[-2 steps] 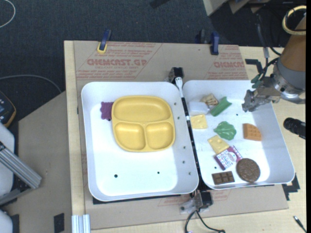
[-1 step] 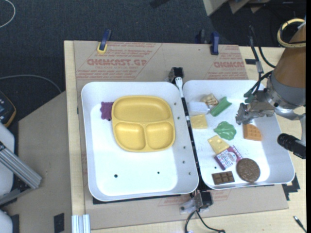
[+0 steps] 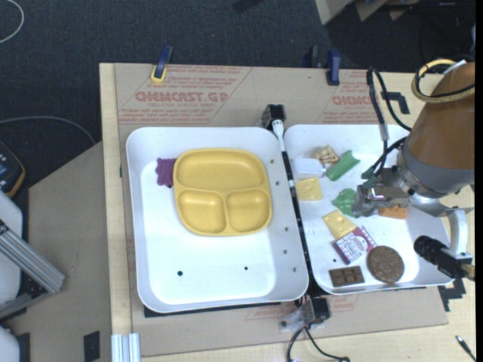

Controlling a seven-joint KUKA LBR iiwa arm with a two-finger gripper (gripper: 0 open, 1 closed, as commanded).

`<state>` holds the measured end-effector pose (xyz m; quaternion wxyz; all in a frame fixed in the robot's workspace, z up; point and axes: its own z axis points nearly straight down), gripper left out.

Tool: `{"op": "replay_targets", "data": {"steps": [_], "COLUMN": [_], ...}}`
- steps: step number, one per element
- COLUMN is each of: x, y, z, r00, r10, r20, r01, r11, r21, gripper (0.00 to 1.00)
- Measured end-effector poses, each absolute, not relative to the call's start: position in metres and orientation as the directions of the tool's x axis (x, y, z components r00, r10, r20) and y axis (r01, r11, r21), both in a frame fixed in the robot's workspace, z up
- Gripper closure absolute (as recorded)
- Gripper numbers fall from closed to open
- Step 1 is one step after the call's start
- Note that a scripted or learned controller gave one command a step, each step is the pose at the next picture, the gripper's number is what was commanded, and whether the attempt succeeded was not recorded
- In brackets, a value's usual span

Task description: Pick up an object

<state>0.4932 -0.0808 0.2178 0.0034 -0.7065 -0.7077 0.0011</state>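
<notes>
The right bin (image 3: 392,138) holds several toy food pieces: a tan snack (image 3: 326,155), a green bar (image 3: 341,166), a pale yellow square (image 3: 309,188), a green leafy piece (image 3: 345,200), a yellow wedge (image 3: 339,223), a pink packet (image 3: 355,244), a round brown cookie (image 3: 386,264) and a dark chocolate slab (image 3: 346,277). My gripper (image 3: 369,201) hangs low over the middle right of this bin, just right of the green leafy piece. An orange piece (image 3: 393,213) lies at its lower right, partly under the wrist.
The left bin (image 3: 151,270) holds a yellow divided plate (image 3: 223,189) with a purple item (image 3: 164,170) at its left edge. A black divider (image 3: 290,202) runs between the bins. The arm's body (image 3: 445,134) and cables cover the right bin's right side.
</notes>
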Motion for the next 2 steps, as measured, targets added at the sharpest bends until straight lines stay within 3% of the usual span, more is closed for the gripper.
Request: {"op": "replay_targets", "data": {"steps": [2], "x": [0.4843], "y": [-0.0833], "z": [0.2147], "r00": [0.001], "r10": [1.000], "r20": [0.002], "r01": [1.000], "r11": [-0.001], "r21": [-0.003], "gripper": [1.00]}}
